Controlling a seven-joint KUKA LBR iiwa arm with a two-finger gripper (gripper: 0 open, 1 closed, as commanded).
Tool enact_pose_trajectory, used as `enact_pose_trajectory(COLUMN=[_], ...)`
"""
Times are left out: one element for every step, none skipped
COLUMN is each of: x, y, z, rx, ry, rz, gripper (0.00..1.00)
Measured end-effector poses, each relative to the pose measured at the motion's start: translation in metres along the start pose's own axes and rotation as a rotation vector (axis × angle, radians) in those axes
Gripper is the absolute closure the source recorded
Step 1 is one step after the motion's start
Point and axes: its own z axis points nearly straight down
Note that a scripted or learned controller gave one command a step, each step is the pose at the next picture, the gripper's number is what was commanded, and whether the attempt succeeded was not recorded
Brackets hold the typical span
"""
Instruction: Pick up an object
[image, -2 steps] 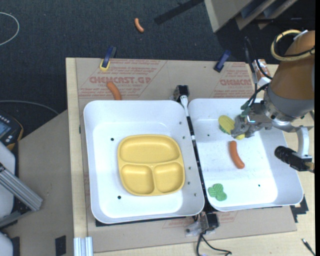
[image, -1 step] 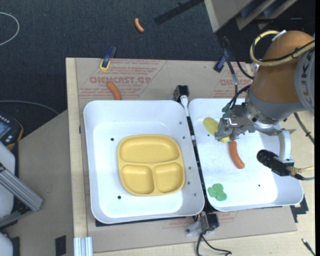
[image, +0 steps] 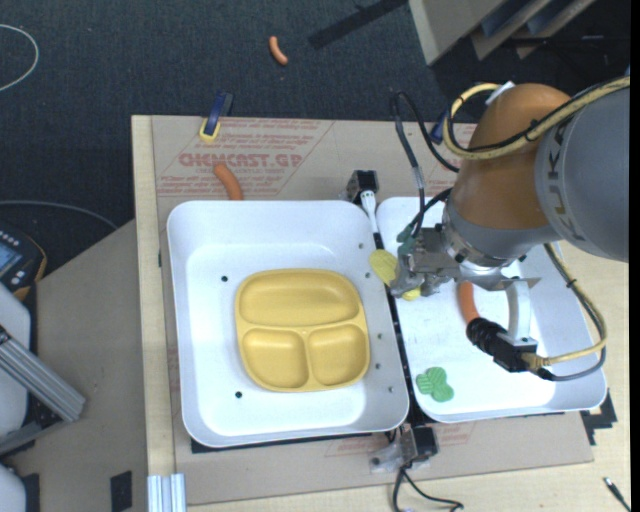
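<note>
My gripper (image: 417, 272) hangs low over the left part of the right bin (image: 560, 390), under the arm's orange band. A yellow object (image: 383, 265) lies right beside it, at the wall between the two bins, touching or nearly touching the gripper's left side. A small yellow bit (image: 408, 293) shows just below the gripper. An orange stick-shaped object (image: 466, 303) lies in the right bin just right of the gripper. A green leafy piece (image: 433, 383) rests near that bin's front left corner.
The left bin (image: 200, 250) holds a yellow three-compartment tray (image: 300, 328). An orange piece (image: 229, 180) and a blue-yellow clip (image: 214, 118) lie on the cardboard behind the bins. Black cables (image: 505, 345) hang from the arm over the right bin.
</note>
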Motion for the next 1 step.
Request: enact_pose_trajectory(x=[-0.0015], y=[0.008], z=[-0.0198], rx=[-0.008], ry=[-0.003], rz=[0.005], gripper=[1.0])
